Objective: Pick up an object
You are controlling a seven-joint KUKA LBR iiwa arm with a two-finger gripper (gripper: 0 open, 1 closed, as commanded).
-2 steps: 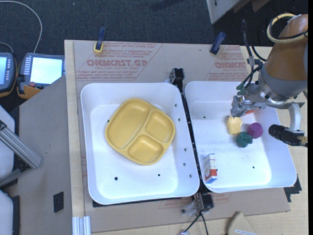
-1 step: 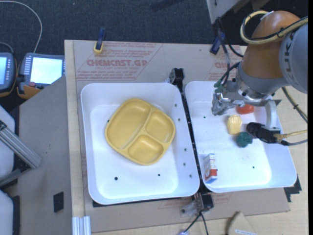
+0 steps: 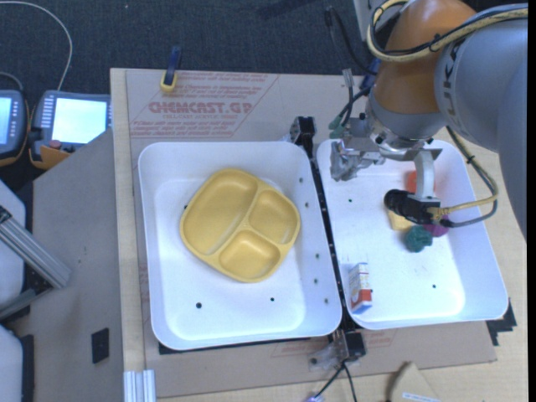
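Hanging over the right bin (image 3: pixel 469 300), the gripper (image 3: pixel 381 159) sat near its back wall; its fingers' spread could not be told. Small objects (image 3: pixel 416 220) clustered mid-bin, a little carton (image 3: pixel 359 286) by the front-left wall. A yellow divided plate (image 3: pixel 240 224) occupied the left bin (image 3: pixel 159 249).

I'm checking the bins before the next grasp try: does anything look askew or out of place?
The yellow tray lies skewed in the left bin. A small carton lies against the right bin's left wall.
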